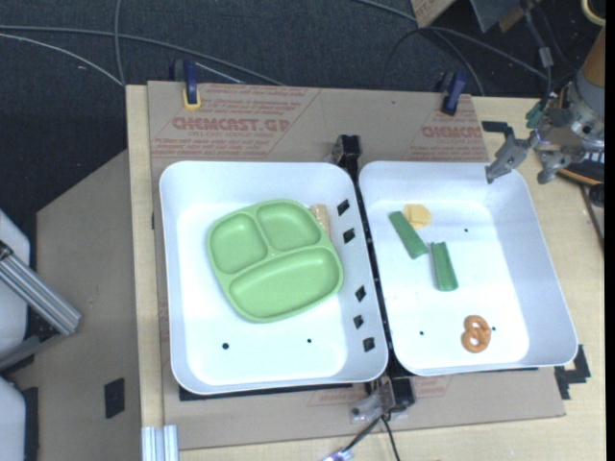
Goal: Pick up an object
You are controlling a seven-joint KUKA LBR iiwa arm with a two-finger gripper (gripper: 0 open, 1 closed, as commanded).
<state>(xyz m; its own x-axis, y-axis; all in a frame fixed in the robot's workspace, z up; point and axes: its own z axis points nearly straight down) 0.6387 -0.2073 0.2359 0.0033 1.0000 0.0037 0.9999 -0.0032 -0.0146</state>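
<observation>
**Still in the bin: objects untouched**

Here, two green sticks [426, 250], a yellow chunk [417, 215] and a brown pretzel [475, 334] lie apart in the right bin [538, 257]. A green divided plate [275, 259] sits in the left bin [192, 305]. Both rest on a cardboard-covered counter [240, 123] over dark carpet. The fingers [502, 162] hang apart, holding nothing, over the right bin's far corner.

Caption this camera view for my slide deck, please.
Gripper open above right bin's far corner; green sticks, pretzel inside.
</observation>
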